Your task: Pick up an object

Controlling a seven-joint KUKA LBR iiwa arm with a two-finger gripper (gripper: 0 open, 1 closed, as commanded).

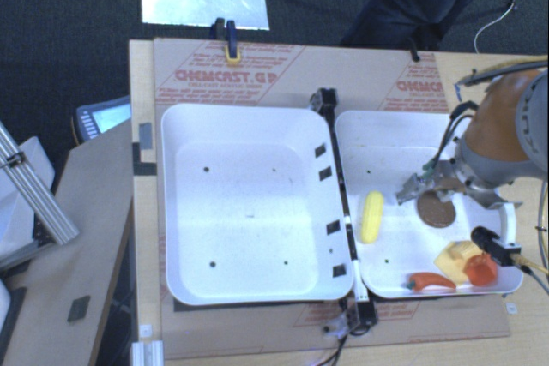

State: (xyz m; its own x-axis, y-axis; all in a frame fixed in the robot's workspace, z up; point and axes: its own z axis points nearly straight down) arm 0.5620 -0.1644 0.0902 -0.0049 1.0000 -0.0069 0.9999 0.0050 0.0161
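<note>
We see the gripper (426, 187) low in the right bin (386, 129), its tip just above a flat brown disc (437, 213) that lies on the bin floor. We cannot tell how the claw stands, and we see nothing held in it.

The disc looks thin, stiff and light, but lying flat it offers little edge to pinch; we judge it the hardest take here.

The yellow piece (372, 217), an oblong lying near the divider, seems the better choice: rounded, probably light plastic and a little slippery, best taken across its narrow middle.

At the bin's near edge lie a pale yellow wedge (455, 255), an orange-red lump (482, 270) and a small carrot-like piece (431, 281), crowded together.

The left bin (249, 133) sits alongside.
</note>
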